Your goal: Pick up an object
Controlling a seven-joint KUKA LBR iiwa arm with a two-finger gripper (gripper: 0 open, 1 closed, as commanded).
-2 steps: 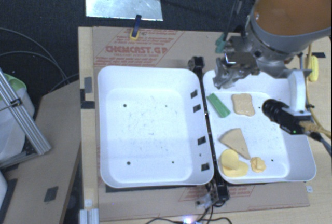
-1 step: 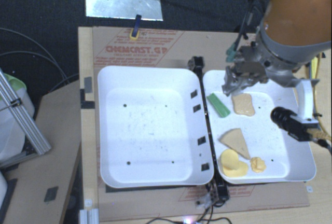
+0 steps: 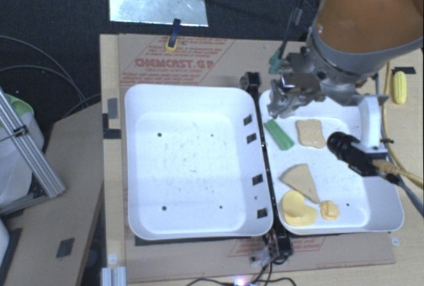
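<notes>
A flat green plastic strip lies tilted near the far left corner of the right white bin, directly below the robot's metal two-finger gripper, whose grip cannot be made out from this angle. Nearer the camera sit a tan toast-shaped piece, a beige wedge and two yellow lumps, while the left white bin adjoins.
</notes>
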